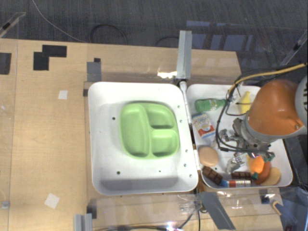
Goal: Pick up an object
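Note:
The right bin holds several small items. A green bottle and a yellow piece lie at its far end, with a small printed carton below them. Towards the near end lie a tan round bun, a brown bar, a dark red stick, an orange carrot-like piece and a tan piece. My gripper hangs low over the near right part of this bin, between the bun and the orange piece. The orange wrist band hides much of it.
The left bin holds a light green divided plate. A metal post stands at the far end between the two bins. Cables loop from the wrist over the right bin. Wooden bench top lies to the left.

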Robot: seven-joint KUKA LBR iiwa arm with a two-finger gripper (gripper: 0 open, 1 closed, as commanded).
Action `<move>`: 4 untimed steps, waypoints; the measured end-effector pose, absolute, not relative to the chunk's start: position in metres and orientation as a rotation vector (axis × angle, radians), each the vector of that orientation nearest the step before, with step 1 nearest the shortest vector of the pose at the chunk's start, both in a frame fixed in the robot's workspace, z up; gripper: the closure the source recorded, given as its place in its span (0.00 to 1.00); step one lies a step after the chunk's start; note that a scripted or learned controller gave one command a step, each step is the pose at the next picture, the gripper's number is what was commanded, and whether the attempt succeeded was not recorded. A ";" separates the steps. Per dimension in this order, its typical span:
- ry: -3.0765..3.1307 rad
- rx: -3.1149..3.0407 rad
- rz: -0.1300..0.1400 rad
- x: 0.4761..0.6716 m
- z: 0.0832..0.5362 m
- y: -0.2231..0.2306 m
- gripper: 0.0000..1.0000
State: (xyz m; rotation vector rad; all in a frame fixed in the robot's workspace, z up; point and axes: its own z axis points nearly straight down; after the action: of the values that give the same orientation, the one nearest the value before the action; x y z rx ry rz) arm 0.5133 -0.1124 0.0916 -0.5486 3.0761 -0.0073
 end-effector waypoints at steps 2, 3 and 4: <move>2.977 -0.953 -0.011 0.569 0.231 -0.134 1.00; 2.905 -1.167 -0.007 0.671 0.246 -0.196 1.00; 2.903 -1.169 -0.006 0.671 0.247 -0.195 0.00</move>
State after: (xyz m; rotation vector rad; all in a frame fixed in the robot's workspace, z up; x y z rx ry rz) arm 0.6711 -0.1947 0.2471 -1.1693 2.9033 -0.0062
